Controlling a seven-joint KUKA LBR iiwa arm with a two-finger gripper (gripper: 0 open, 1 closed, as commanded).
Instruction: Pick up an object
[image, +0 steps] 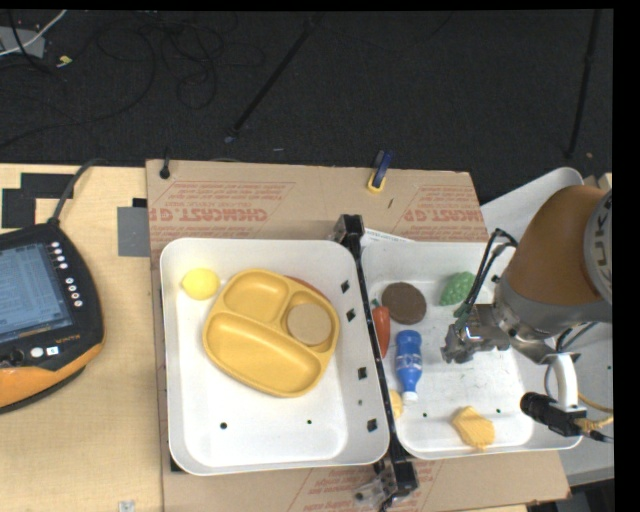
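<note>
Over the right-hand bin (500, 435) hangs the gripper (462, 345), dark and hard to read; whether it is spread or pressed together I cannot tell. Left of it lie a blue bottle (407, 361) and a brown disc (404, 301), above it a green lump (458, 288), below it a yellow piece (474, 427). An orange carrot-like thing (382, 326) is partly hidden at the bin's left wall.

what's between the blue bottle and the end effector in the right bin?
In the camera view, only bare white bin floor separates the blue bottle from the end effector. The brown disc sits farther up, off that line.
</note>
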